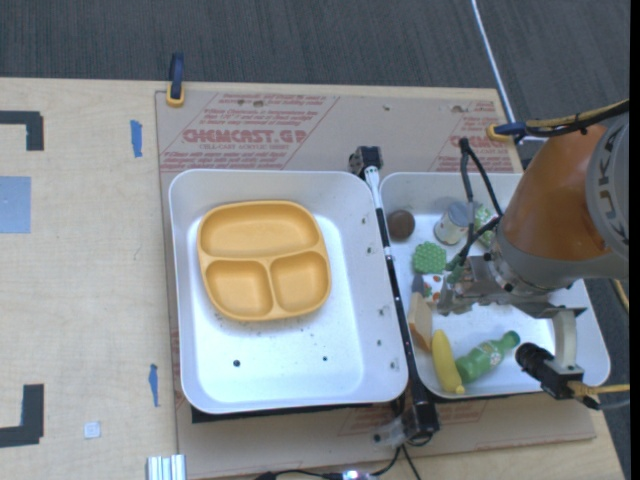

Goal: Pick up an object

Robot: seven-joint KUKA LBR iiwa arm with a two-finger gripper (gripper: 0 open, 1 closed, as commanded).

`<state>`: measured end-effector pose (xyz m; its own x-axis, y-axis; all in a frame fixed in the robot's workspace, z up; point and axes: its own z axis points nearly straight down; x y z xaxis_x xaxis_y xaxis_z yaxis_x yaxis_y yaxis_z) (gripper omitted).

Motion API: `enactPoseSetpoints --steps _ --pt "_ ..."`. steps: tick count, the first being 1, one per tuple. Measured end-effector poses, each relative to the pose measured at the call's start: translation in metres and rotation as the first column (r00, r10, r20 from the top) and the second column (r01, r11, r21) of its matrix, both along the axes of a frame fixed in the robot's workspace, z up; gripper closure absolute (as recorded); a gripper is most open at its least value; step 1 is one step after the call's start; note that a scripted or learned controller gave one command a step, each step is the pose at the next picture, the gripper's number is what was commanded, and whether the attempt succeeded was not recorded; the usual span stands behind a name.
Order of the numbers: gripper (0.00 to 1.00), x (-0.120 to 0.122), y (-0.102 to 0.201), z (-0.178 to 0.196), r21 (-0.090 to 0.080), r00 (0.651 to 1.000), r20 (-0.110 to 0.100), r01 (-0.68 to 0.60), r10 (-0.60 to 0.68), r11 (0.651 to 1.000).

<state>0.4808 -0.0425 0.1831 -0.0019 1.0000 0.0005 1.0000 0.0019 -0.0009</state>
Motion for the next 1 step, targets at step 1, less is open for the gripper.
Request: enactPoseSetpoints --steps 1 --pt "1.0 -0.0008 -0.0783 -0.0032 -0.002 1.0 0.0 0.001 -0.001 1.0"
